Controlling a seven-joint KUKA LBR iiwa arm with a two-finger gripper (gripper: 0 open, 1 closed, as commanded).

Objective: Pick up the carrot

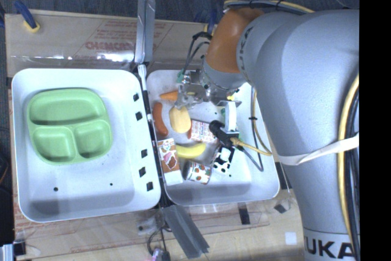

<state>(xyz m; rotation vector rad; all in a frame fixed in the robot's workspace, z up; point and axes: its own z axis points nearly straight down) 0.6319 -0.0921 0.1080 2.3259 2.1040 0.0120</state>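
A: Counted the bins?

B: Two, white and shallow, side by side: left bin (79, 208), right bin (227, 195). One green plate (68, 125) in the left bin, split into three compartments.

A: And in the right bin?

B: One carrot (167, 95), one reddish sausage (160, 119), one pale yellow lump (179, 120), one banana (194, 150). Also at least two small printed packs, one (167, 154) beside the banana and another (201, 129) just above it. More small clutter toward the near wall, too jumbled to count.

A: Where exactly, the carrot?

B: Far left corner of the right bin, near the wall shared with the left bin. Lying flat, just beyond the sausage and the yellow lump.

A: Pointing which way?

B: Long axis running roughly left to right across the view. Narrow tip toward the left bin, other end toward the gripper (194, 93) and partly hidden under it.

A: Gripper pinching it?

B: Cannot tell. Sits low over the far part of the right bin, just beside the carrot's right end, but too dark and tangled with cables to read as spread or pressed together. Nothing plainly held.

A: Arms?

B: One grey arm (299, 70), orange band (227, 40) above the wrist, reaching in from the right.
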